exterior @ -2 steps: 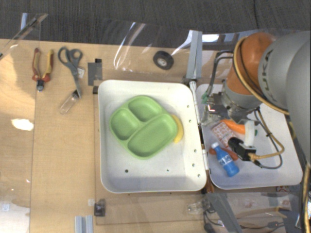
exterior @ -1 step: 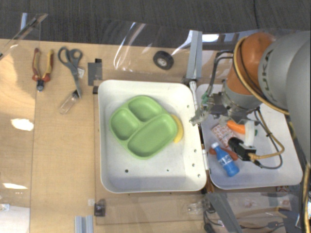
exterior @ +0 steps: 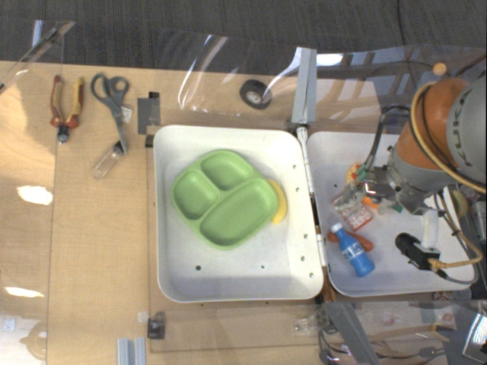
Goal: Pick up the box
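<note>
Here, a flat box beside rounded blue bottle.

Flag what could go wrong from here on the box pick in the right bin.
1. The small clear-wrapped box with red print lies close to the blue plastic bottle and an orange item; the gripper may grab or shove a neighbour instead.
2. The box looks thin and lies flat on the right white bin, so the gripper could slide off it.

Grey arm with orange band, black cables
</note>
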Controlling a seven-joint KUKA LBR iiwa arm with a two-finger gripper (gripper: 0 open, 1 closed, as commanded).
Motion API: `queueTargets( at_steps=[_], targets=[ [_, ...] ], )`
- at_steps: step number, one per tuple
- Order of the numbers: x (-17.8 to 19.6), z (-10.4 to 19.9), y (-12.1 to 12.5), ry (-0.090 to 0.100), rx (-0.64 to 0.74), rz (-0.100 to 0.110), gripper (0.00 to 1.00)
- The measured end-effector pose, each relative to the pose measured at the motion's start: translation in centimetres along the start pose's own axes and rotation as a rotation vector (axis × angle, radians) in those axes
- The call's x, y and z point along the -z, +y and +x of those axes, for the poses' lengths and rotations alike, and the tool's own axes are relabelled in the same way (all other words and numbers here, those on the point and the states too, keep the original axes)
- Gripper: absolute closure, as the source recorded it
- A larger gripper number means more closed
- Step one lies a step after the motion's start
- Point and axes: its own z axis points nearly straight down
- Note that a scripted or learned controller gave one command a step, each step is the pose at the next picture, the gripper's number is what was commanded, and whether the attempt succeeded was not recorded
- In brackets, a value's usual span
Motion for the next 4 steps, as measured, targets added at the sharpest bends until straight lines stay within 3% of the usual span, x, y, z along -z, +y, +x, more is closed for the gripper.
queueTargets(
  at_steps=[1, 2, 3, 4],
  targets=[
    [-5.6, 0.5, 1.7, -0.003, 0.004, -0.021, 0.0],
    [-4.2, 0.6, 2.2, -0.004, 0.008, -0.034, 1.0],
    [-4.2, 0.6, 2.2, -0.004, 0.008, -0.033, 0.0],
    [-5.4, -6.6, 2.5, -0.005, -0.009, -0.028, 0.0]
  ],
)
